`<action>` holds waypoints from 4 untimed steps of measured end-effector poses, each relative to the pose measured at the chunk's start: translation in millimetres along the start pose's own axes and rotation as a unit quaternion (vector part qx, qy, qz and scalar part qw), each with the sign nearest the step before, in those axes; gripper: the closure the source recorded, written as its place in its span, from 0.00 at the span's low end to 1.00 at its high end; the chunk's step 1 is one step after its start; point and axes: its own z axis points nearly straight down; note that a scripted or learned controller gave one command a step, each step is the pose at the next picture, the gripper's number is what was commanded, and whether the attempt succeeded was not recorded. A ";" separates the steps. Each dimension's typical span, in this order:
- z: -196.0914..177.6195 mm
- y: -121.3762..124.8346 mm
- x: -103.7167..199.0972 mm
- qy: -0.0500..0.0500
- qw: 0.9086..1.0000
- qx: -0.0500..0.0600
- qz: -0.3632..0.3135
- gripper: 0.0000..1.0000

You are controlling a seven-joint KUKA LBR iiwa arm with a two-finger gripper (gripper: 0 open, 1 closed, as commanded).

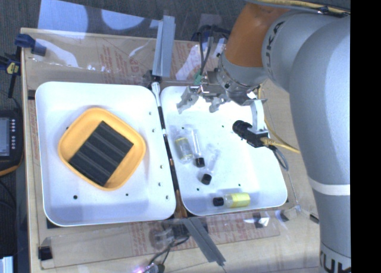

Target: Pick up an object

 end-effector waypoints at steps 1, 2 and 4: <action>64.7 -49.7 4.7 -0.001 0.998 -0.002 -0.062 0.00; 105.4 -80.8 -18.3 -0.001 0.993 -0.004 -0.116 0.00; 100.7 -74.5 -65.9 -0.002 0.974 -0.004 -0.228 1.00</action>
